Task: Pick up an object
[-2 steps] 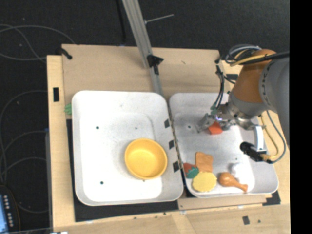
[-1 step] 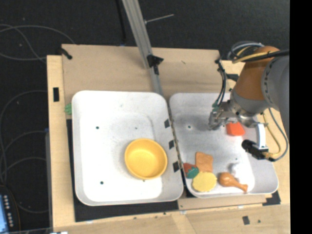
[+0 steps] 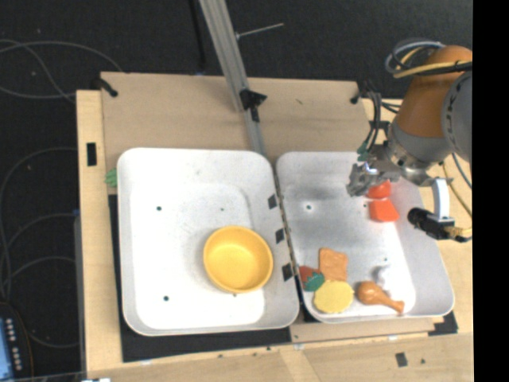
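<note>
Hand [image 3: 364, 178] low over right bin [image 3: 318, 183], beside red-orange block [image 3: 383, 207].

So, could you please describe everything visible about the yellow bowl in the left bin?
The yellow bowl is round, plain and one solid colour, with a smooth, plastic-like look. It stands upright with its opening facing up, and nothing is visible inside it. It rests on the floor of the left bin, in the near right part, close to the divide between the two bins. No other object touches it.

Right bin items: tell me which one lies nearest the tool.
The red-orange block, right beside the tool near the right bin's far side. The other pieces cluster along the near edge.
</note>
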Robot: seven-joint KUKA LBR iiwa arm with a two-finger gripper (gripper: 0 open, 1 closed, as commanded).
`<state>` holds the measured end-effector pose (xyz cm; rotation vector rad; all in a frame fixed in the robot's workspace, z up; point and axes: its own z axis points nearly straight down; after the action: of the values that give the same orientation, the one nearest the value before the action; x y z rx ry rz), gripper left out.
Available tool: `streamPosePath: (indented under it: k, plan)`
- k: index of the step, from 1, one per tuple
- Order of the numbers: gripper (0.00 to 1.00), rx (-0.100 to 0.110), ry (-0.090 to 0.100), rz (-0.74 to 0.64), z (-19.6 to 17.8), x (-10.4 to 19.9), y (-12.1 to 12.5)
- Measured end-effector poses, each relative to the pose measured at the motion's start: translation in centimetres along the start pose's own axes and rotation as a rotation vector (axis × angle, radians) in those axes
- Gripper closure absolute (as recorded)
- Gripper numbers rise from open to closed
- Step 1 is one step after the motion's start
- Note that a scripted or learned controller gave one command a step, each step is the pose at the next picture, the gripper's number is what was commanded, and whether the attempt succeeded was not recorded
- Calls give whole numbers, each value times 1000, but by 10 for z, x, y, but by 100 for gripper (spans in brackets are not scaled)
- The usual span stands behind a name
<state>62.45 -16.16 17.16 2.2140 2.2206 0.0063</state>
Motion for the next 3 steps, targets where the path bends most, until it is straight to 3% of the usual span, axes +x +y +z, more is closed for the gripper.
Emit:
streamPosePath:
  k: [1,2,3]
  plan:
    - [100,3,0,-1,-57,5,7]
    - [100,2,1,-3,-85,5,8]
    - [100,6,3,-5,-90,64,-1]
